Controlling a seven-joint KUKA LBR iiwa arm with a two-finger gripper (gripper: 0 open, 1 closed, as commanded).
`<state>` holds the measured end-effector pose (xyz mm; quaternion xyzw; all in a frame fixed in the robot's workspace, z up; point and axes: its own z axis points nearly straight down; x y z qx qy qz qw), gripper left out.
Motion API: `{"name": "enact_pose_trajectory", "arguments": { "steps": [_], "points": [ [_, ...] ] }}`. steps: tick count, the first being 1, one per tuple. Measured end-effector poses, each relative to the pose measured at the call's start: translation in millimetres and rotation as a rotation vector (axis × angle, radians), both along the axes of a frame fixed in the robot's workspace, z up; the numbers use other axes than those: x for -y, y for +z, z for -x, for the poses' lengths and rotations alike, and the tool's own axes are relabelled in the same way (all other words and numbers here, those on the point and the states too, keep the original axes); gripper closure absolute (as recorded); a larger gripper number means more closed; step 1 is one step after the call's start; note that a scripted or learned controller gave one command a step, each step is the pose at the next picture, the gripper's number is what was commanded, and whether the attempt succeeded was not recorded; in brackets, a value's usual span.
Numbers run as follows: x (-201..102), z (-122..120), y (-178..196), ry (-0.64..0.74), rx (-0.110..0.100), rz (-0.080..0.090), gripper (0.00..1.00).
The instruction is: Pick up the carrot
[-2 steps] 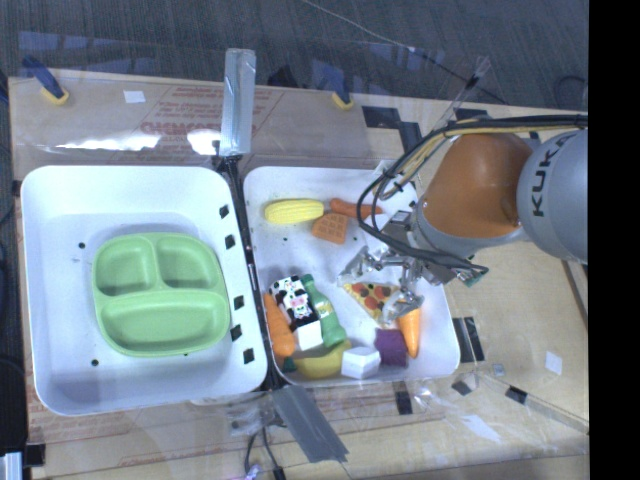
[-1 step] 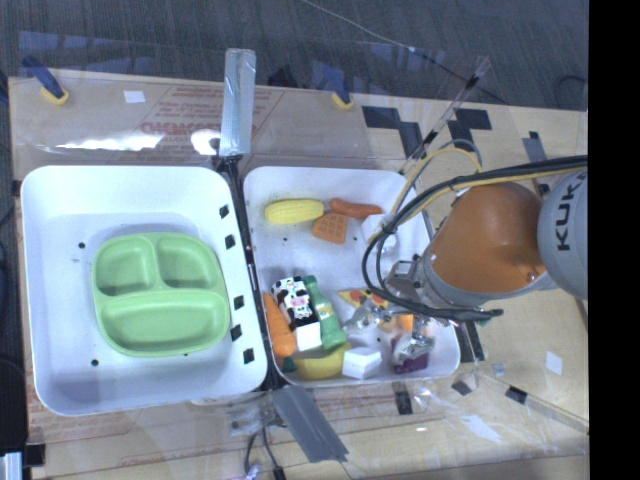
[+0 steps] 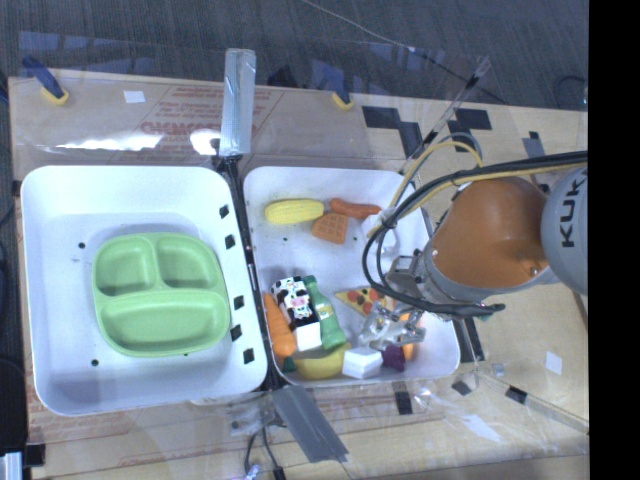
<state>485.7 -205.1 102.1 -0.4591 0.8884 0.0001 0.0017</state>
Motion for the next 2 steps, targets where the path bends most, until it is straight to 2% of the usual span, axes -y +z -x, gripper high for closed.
{"name": "enact_pose_trajectory", "arguments": {
  "steps": [1,2],
  "points": [
    [3.8,7.4,24.4,0.225,0.0,0.001,1.0],
    [2.7,4.5,-8.2,0.542,0.008,0.005,1.0]
  ]
}}
